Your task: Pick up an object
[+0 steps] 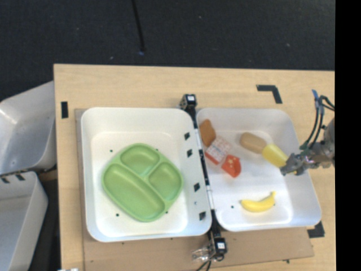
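The right bin [293, 210] holds several small items. A brown sausage-shaped piece [208, 131] lies at its left, with a clear packet with red print [218, 149] and a red piece [232, 165] just below it. A tan bread-like piece [252, 142] and a yellow block [274, 154] sit further right. A yellow banana [258, 203] lies near the front. My gripper [294, 166] is at the bin's right rim, right beside the yellow block, with nothing visibly between its fingers.
The left bin [90, 208] holds a green divided plate [142, 181]. A row of black clips [199, 168] runs along the seam between the bins. The arm's wrist and cables [320, 134] stand over the right edge of the bench.
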You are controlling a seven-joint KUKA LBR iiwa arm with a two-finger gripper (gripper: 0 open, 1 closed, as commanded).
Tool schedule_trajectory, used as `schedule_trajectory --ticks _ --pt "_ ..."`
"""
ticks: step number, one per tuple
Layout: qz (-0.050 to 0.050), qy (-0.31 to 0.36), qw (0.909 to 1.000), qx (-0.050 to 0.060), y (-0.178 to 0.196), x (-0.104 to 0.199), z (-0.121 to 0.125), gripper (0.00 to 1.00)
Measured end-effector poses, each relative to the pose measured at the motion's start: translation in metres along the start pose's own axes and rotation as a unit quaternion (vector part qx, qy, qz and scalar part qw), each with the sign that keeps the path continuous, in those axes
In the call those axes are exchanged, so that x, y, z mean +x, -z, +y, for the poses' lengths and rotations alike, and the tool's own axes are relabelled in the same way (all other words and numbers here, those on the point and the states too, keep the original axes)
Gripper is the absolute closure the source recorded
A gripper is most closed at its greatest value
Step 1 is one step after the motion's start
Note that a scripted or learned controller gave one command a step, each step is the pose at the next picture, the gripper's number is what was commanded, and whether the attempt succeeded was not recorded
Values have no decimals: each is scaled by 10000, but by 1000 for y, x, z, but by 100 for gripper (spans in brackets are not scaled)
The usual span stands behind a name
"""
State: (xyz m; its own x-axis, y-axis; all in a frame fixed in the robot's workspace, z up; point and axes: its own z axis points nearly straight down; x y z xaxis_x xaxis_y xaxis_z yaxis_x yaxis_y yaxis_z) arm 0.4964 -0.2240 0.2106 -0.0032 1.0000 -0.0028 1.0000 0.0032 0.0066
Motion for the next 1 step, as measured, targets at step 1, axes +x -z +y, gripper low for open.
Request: schedule_trajectory --ticks 1 --pt "-3 2 10000 -5 51 -1 2 100"
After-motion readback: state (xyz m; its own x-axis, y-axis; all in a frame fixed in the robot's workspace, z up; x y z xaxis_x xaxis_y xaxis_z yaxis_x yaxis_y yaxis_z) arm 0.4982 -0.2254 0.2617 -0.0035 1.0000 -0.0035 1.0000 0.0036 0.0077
